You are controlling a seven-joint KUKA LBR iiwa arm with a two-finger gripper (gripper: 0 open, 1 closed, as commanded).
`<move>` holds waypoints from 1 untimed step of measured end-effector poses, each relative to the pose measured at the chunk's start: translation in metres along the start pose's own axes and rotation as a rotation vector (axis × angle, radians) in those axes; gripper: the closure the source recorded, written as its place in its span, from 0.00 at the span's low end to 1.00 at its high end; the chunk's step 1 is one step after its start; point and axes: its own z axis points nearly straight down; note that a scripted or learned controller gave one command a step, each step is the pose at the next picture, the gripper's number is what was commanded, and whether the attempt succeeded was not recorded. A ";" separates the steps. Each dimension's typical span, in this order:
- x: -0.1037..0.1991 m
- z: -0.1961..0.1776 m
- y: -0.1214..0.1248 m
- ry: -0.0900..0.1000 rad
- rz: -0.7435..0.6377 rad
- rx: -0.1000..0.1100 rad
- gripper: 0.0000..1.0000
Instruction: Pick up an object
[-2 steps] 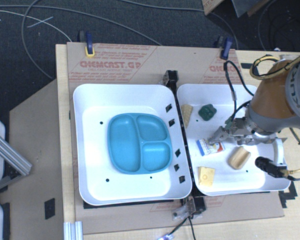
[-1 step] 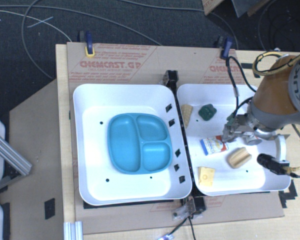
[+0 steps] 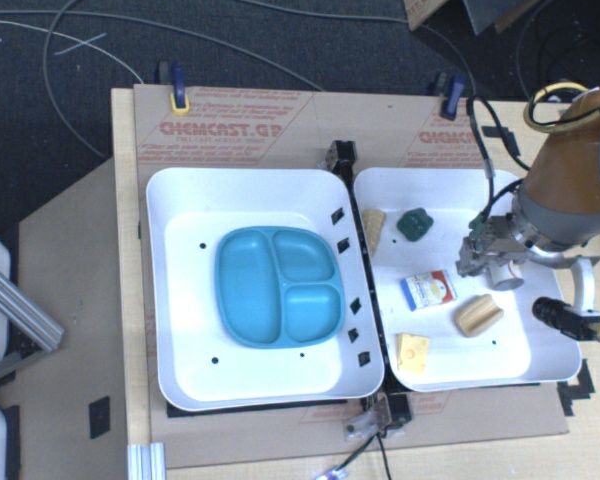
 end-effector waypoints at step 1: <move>-0.004 -0.064 0.001 -0.001 0.000 -0.003 1.00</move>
